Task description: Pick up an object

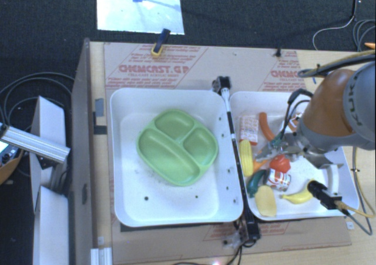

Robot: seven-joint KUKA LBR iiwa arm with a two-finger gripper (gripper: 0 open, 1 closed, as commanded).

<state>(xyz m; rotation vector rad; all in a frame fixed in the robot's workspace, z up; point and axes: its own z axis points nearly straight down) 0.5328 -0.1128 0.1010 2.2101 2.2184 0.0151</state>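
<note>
The gripper (275, 151) hangs low in the right bin (346, 208), its fingers spread slightly, clamped on nothing. The red-capped can (278, 173) lies just below them, beside a banana (298, 196).

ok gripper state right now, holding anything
Gripper: cannot be told; it sits low in the right bin among the toy food, nothing seen gripped.

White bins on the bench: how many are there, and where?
2. The left bin holds a green divided plate. The right bin, beside it, holds small toy foods, with the gripper above them. No more could be hidden here.
</note>
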